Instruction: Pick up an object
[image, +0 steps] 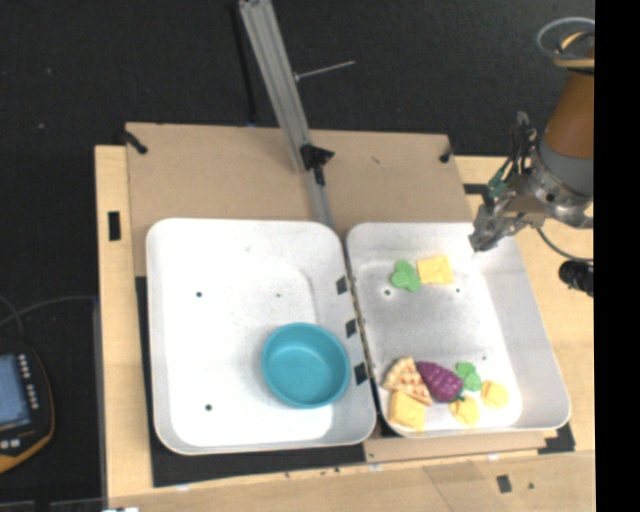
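Pincer (484, 237) hovers at the right white bin's (520, 300) far rim; can't tell its state. Just below-left sits a small yellow plastic block (434, 269): probably light, stiff, slippery, so grab its flat sides.

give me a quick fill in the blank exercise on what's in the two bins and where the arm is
1. The round blue plastic bowl sits in the ______ shallow white bin.
2. The purple toy grapes lie in the right shallow white bin, among yellow pieces near its ______ edge.
3. The small green toy piece touches a flat ______ square block.
4. The end effector hangs over the right bin's far ______ corner.

Missing words: left; near; yellow; right
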